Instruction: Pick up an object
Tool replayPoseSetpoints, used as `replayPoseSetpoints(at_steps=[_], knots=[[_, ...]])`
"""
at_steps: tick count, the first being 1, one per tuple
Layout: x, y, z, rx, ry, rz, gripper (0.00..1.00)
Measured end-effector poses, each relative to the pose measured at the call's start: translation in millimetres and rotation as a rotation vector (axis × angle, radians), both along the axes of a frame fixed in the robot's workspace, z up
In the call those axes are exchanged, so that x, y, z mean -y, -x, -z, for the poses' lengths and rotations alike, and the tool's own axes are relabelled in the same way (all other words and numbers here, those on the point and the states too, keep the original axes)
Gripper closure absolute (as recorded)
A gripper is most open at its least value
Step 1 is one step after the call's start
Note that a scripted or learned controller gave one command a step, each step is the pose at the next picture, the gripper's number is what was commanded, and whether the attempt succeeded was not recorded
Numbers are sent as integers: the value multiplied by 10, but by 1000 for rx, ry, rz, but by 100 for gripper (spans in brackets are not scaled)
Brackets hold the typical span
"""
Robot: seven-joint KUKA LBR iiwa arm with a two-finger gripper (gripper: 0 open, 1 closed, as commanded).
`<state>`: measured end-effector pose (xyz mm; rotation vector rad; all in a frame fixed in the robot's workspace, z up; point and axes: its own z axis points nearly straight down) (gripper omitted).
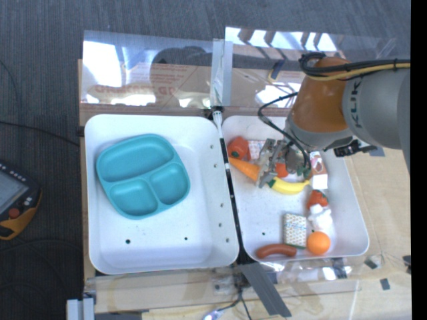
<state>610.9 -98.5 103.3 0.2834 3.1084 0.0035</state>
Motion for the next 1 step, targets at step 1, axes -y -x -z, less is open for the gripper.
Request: replayPoseSetpoints(at_steps=[1], knots=[[-1,7,6,-3,0,0,0]])
